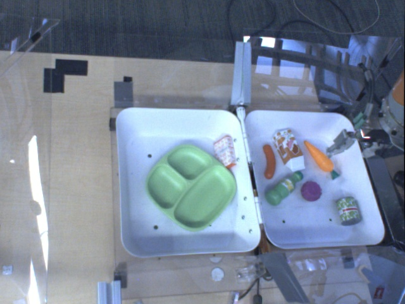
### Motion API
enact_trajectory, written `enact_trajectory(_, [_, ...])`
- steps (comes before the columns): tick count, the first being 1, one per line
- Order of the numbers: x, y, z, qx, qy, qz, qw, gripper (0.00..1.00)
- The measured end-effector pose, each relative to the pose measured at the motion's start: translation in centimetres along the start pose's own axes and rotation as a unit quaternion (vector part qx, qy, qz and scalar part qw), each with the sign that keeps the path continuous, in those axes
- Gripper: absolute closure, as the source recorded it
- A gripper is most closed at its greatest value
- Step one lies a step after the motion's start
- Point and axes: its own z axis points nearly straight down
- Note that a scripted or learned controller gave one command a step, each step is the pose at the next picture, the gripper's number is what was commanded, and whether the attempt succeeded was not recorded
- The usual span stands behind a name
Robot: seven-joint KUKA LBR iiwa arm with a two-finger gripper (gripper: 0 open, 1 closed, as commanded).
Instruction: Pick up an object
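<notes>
The right bin [373, 230] holds several small items: an orange carrot [318, 157], a red sausage [269, 160], a printed snack box [288, 146], a green bottle [283, 189], a purple round piece [311, 191] and a small green can [347, 209]. My gripper [352, 140] hangs over the bin's far right corner, just right of the carrot's upper end and above it. Nothing shows held in it. The arm's wrist [393, 109] comes in from the right edge.
In the left bin [136, 233] lie a green divided plate [192, 187] and a small red-and-white packet [225, 151] near the bin's right wall. A metal post [242, 75] stands behind the gap between the bins. Cables lie on the floor behind.
</notes>
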Motion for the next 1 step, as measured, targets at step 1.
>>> enact_trajectory(1, [-2.20, 2.72, 13.95, -0.001, 0.000, -0.077, 0.9970, 0.00])
